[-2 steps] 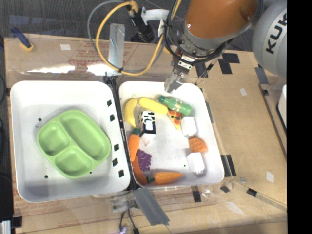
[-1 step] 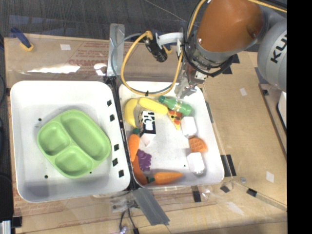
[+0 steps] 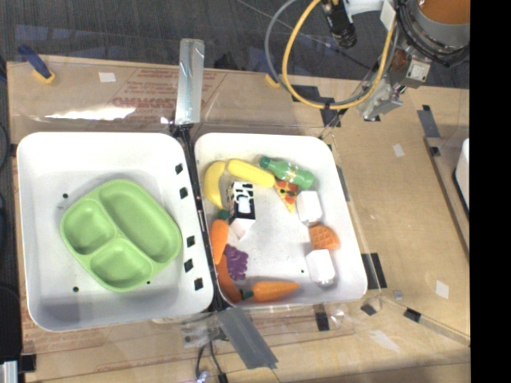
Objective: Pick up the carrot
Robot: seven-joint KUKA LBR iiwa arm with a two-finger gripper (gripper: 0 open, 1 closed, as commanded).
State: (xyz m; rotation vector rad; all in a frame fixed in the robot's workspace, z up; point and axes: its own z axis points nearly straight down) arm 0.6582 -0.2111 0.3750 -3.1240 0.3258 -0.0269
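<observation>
carrot (image 3: 271, 290): lies along the near wall of the right bin (image 3: 345, 206), tip rightward.
my end effector (image 3: 383, 102): far right, above the bench; grip state I cannot tell.
risk: wall blocks a finger; second carrot (image 3: 219, 246) just left invites a wrong grab.

Right bin (image 3: 339, 183): crowded along its walls, with bare floor in the middle (image 3: 275, 242).
Carrot (image 3: 270, 291): lies against the near wall, purple grapes (image 3: 235, 262) and another carrot (image 3: 219, 242) close at its left; open from above.
Left bin (image 3: 40, 166): green divided plate (image 3: 120, 234) fills the centre; bare strips around it.
</observation>
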